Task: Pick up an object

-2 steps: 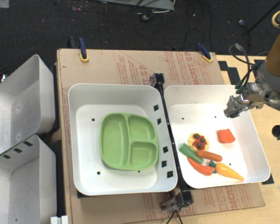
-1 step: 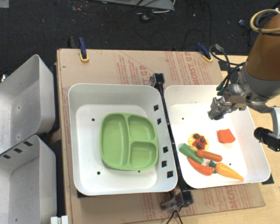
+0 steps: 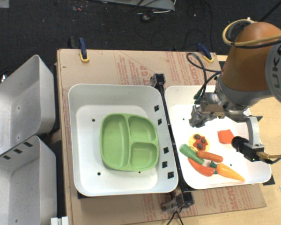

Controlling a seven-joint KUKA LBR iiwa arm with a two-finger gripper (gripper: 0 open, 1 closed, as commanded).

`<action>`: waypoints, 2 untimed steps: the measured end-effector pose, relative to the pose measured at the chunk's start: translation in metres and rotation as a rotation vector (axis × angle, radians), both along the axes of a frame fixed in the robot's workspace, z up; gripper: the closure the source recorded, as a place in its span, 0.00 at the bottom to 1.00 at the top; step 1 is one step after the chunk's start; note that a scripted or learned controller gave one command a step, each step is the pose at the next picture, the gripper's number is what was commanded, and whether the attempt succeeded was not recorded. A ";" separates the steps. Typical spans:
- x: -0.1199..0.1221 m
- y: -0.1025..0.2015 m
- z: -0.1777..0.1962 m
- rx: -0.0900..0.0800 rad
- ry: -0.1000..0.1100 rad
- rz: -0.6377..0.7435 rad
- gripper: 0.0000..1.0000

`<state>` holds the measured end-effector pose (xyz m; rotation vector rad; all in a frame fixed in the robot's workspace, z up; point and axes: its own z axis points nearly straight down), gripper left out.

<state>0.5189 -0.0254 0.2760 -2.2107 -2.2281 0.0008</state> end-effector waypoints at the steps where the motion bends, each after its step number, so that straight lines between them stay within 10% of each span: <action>1: -0.003 0.049 -0.002 0.000 -0.002 0.000 1.00; 2: -0.009 0.107 -0.008 0.000 0.000 0.001 1.00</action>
